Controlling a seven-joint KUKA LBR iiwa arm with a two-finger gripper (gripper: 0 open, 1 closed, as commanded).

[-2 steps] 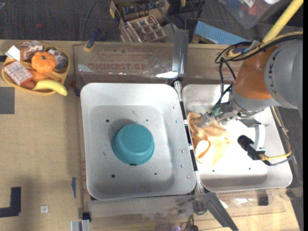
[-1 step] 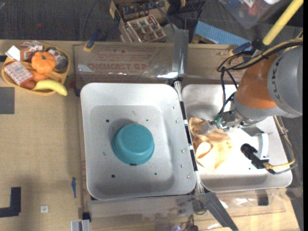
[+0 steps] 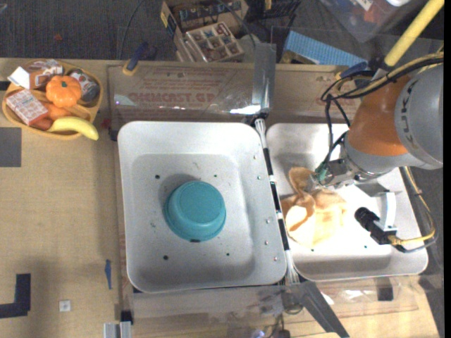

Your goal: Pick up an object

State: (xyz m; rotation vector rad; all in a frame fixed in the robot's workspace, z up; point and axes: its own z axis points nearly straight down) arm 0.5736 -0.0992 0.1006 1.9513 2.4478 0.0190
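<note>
Spanning most of the bench (image 3: pixel 63 245), two white bins sit side by side so that things can be lifted out of either one. The left bin (image 3: pixel 141 153) holds a teal bowl (image 3: pixel 196 210) turned upside down near its middle, resting flat on its rim. The right bin (image 3: pixel 310 143) holds a crumpled yellowish cloth (image 3: pixel 316 218) against its left wall, and this looks like the thing being picked. The arm (image 3: pixel 394 122) reaches in from the right and bends down over that bin, a pose that suits a grab from above. Its claw (image 3: pixel 325 176) sits low at the upper edge of the cloth, touching or very nearly touching the folds there; how far the claw is open, and whether it has hold of any cloth, I cannot tell from this angle. The cloth lies slumped and limp, its long axis running roughly from the bin's upper middle down toward the lower left, with no clear front or back. Off on the bench's far left corner, a small basket of toy food (image 3: pixel 49 104) sits well apart.
</note>
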